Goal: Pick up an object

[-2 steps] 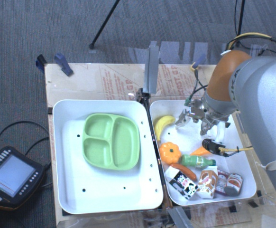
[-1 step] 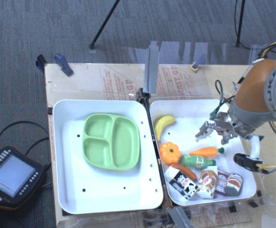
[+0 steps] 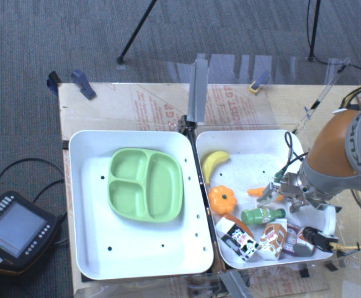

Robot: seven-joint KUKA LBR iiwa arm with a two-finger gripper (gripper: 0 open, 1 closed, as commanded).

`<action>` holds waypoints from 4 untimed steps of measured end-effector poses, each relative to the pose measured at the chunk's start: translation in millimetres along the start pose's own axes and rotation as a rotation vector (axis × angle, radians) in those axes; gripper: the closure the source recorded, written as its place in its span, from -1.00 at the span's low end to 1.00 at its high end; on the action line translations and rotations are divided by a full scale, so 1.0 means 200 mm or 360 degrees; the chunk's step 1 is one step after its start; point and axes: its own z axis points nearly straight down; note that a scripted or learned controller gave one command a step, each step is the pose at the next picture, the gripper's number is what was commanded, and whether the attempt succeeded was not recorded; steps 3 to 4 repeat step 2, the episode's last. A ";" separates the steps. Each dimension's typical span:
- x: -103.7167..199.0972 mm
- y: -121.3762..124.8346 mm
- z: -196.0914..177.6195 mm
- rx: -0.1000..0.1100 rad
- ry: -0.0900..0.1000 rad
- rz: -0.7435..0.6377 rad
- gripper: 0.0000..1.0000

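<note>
A green bottle (image 3: pixel 263 215) lies on its side just right of the toy pumpkin (image 3: pixel 222 199), long axis left-right, cap pointing right. The gripper (image 3: pixel 280 191) hovers above-right of the pumpkin; its opening and any hold cannot be told.

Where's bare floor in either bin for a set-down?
Left bin: white floor all around the green tray, widest below it. Right bin: bare strip beyond the banana. Crowded near the pumpkin, bottle, cartons and gripper.
</note>
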 end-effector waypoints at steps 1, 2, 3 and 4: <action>0.05 0.15 0.00 -0.0002 0.0000 -0.0100 -1.00; 0.02 0.40 -0.01 -0.0006 0.0000 -0.0282 -1.00; 0.02 0.40 -0.01 -0.0006 0.0000 -0.0282 -1.00; 0.02 0.40 -0.01 -0.0006 0.0000 -0.0282 -1.00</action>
